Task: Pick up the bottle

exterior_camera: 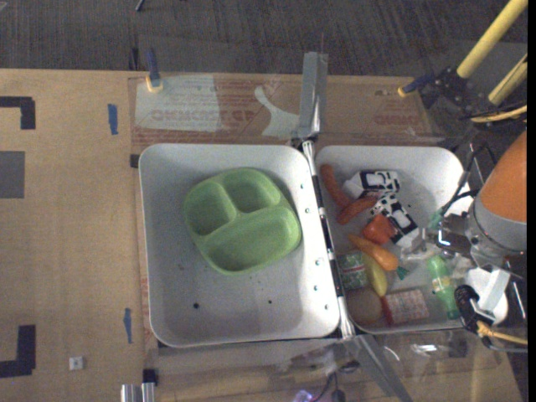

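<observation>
Even, moderately bright overhead lighting, soft shadow inside the left bin [167,308] along its lower wall, mild glare on the clear tape patch on the worktop [67,224], overall soft focus, low resolution, arm [511,199] at right edge blurred, small items indistinct

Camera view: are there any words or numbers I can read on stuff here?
None can be read for sure.
Cardboard sheet behind the bins: faint red print, too blurred.
Red packet in the right bin: label too small.
Green bottle: label too small.
Black-and-white boxes: markings unreadable.
</observation>
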Action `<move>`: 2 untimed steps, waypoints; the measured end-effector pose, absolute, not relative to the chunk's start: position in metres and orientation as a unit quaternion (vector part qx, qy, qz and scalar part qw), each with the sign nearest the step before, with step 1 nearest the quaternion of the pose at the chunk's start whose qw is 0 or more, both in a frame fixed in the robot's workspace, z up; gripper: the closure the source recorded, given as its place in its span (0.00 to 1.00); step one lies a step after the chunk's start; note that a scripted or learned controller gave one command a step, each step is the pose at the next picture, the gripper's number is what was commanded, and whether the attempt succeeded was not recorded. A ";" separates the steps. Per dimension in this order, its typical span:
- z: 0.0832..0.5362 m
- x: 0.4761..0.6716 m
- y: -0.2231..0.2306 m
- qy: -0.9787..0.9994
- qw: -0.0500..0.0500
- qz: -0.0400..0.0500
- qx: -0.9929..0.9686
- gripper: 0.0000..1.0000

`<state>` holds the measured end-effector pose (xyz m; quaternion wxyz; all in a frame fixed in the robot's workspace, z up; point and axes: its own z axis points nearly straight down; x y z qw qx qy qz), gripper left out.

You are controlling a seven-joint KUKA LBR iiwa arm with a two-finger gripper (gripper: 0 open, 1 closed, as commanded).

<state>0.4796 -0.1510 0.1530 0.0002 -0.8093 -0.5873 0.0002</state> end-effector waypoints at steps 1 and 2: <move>0.086 0.481 -0.181 -0.574 -0.001 -0.001 -0.819 0.00; 0.096 0.481 -0.182 -0.574 -0.002 -0.002 -0.819 1.00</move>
